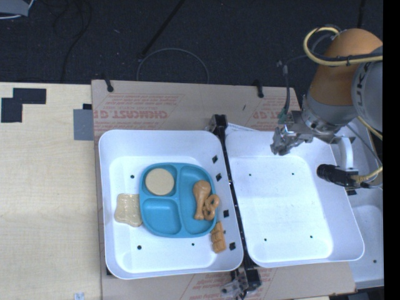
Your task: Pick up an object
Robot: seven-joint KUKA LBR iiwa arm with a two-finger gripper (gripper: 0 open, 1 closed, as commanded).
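Observation:
A blue divided plate (164, 220) lies in the left bin (122, 149). On it sit a round tan cookie (159, 181) and a brown pretzel-like piece (205, 200). A pale bread slice (128, 209) lies beside the plate's left edge, and a small brown chunk (217, 237) lies at its lower right. My gripper (282, 144) hangs over the far edge of the right bin (294, 242), well away from all of these objects. Nothing shows between its fingers.
A black divider (229, 186) runs between the two bins. The arm's orange band (344, 67) and grey wrist stand at the upper right. A black cylindrical part (334, 174) juts over the right bin's right wall. Cardboard lies under both bins.

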